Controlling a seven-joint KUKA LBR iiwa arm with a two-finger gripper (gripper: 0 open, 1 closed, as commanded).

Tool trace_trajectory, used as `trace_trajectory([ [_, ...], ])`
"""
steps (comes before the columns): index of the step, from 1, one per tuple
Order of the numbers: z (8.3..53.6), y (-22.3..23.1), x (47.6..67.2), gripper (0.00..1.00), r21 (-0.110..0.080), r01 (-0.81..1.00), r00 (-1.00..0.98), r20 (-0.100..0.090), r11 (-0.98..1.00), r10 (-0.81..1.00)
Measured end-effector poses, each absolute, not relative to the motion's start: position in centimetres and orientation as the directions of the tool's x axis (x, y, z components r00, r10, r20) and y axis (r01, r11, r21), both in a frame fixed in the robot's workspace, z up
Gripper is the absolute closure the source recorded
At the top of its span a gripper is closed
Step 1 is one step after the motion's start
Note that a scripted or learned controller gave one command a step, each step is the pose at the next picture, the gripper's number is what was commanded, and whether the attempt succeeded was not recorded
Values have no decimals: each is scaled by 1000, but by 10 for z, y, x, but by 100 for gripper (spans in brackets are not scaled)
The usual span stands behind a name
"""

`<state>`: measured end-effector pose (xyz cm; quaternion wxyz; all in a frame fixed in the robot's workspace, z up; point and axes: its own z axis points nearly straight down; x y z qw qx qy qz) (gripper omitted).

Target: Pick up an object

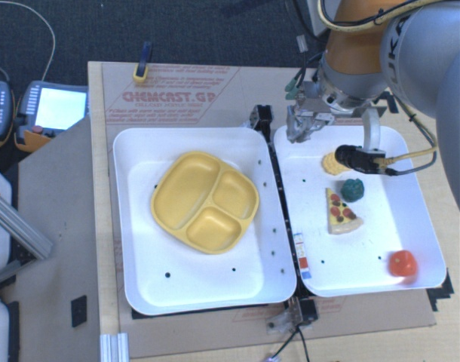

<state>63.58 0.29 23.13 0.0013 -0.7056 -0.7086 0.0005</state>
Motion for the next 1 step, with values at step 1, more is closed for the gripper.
trace_trajectory([
  [1, 239, 53, 640, 100, 3, 1000, -4, 0, 4, 1000],
])
